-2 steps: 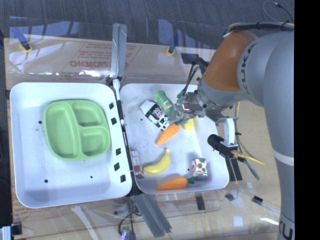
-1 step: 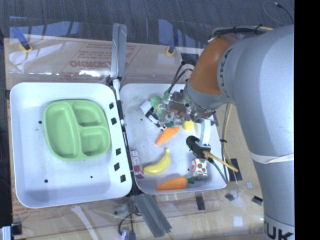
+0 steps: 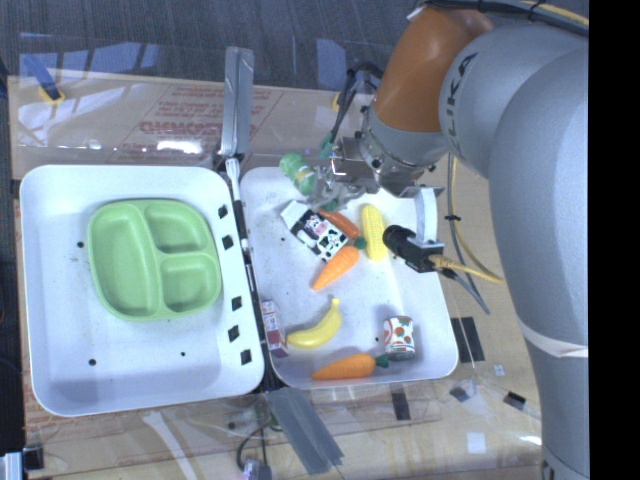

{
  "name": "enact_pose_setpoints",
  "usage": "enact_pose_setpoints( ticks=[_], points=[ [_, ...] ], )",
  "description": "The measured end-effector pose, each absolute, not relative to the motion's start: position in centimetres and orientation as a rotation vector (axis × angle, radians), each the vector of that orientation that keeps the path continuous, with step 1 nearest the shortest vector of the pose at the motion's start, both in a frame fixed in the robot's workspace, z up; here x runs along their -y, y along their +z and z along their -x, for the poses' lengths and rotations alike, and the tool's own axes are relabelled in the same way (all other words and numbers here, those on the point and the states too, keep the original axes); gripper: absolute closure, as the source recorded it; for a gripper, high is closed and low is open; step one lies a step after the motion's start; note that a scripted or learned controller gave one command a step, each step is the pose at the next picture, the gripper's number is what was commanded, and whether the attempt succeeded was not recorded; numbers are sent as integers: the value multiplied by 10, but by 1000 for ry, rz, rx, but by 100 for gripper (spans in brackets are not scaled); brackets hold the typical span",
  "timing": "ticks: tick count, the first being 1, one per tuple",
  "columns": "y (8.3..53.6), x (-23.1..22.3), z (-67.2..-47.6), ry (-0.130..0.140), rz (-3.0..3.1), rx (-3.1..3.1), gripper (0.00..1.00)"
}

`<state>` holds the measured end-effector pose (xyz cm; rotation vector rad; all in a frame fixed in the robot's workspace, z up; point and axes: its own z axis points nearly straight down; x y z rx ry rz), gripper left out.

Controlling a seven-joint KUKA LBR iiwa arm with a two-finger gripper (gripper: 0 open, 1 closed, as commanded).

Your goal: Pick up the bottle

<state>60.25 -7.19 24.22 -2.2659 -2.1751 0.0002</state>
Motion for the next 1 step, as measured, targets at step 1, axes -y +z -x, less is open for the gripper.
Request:
enact_pose_setpoints(
  ticks=[1],
  points=[
    [264,43,-567,5,2365,2062,100]
  ],
)
